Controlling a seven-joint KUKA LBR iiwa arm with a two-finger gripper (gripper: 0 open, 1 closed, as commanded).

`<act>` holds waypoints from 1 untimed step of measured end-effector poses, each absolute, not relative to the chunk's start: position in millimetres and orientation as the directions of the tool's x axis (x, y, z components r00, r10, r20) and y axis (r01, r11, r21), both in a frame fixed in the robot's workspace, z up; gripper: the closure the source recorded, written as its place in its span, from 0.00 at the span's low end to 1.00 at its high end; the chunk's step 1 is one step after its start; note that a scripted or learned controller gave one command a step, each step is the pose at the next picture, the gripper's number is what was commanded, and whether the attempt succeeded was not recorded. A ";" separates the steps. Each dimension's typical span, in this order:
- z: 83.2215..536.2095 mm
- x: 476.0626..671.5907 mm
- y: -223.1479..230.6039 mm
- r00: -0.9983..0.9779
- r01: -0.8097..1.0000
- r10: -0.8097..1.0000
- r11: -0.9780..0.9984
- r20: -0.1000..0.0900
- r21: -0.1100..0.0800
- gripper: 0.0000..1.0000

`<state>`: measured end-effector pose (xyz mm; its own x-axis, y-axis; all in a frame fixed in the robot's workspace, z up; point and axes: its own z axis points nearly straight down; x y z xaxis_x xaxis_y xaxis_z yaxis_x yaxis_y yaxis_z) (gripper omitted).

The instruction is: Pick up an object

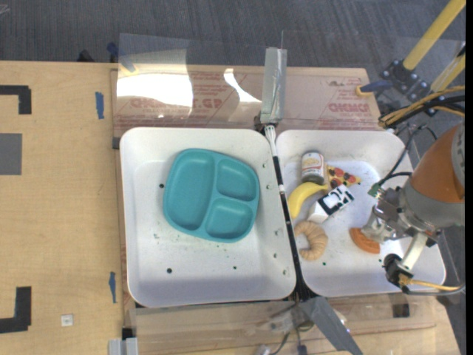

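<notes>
The right bin [384, 148] holds several objects. A small jar [313, 167] stands at the back, with a yellow banana [303, 197] and a tan croissant-shaped pastry [313, 240] in front of it. A black-and-white item [336, 198] lies beside the banana, and a small multicoloured piece [342, 175] sits near the jar. An orange slice-shaped object [363, 239] lies toward the right. My gripper [380, 226] hangs low over the right side of this bin, right at the orange object's upper right edge.
A teal divided plate [211, 194] lies in the left bin [140, 228]. A ridge [281, 198] separates the two bins. The arm's grey body and orange band [443, 176] cover the right bin's right wall. A yellow cable [429, 287] trails near the front right corner.
</notes>
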<state>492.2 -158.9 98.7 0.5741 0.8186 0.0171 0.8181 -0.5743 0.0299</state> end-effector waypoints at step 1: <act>99.0 491.7 -147.2 0.938 0.344 0.345 -0.939 0.033 0.025 1.00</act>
<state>491.7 -147.2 99.0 0.9382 0.3447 0.0325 0.3440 -0.9386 0.0249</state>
